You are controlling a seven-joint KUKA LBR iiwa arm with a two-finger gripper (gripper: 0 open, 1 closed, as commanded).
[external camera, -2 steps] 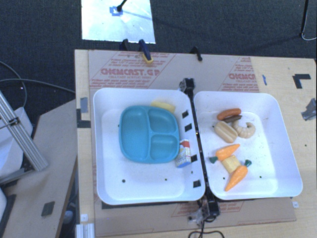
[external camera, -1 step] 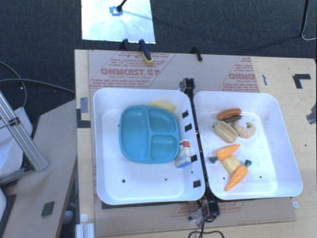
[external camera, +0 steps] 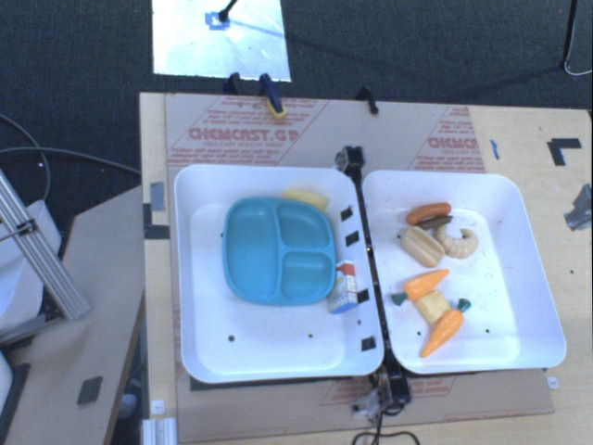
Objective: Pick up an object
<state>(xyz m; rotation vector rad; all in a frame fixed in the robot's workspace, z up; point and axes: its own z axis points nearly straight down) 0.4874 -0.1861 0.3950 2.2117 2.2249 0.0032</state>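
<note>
**A:** How do your fingers stand, apart or together?

**B:** I cannot tell, so I won't guess. I can tell you what lies in front of me. No object is lifted yet.

**A:** Where is there something worth picking?

**B:** Mostly in the right bin (external camera: 530, 248), which is on the side I reach in from. A reddish sausage (external camera: 428, 213) lies at the back. Just below it are a tan bread roll (external camera: 422, 246) and a pale curled piece (external camera: 460, 242), all three touching or nearly so. Toward the front are two orange carrots (external camera: 426, 284) (external camera: 442, 332) with a small yellow block (external camera: 429, 306) wedged between them.

**A:** Why not take one from the back cluster?

**B:** They are crowded. I judge that closing on one would nudge its neighbours. The front carrot lies slantwise with bare floor on both long sides, which leaves room for me to straddle it.

**A:** And the left bin (external camera: 199, 248)?

**B:** It is across the divider, a longer reach for me. A blue divided plate (external camera: 278, 248) lies flat in the middle, and I think it is too wide and too low to pinch. A yellow piece (external camera: 306, 197) is tucked against its far rim. A small carton (external camera: 344, 288) sits tight between the plate's edge and the bin wall, so I'd have little space on either side of it.

**A:** So what is your choice?

**B:** The front carrot, gripped across its narrow width.
</note>
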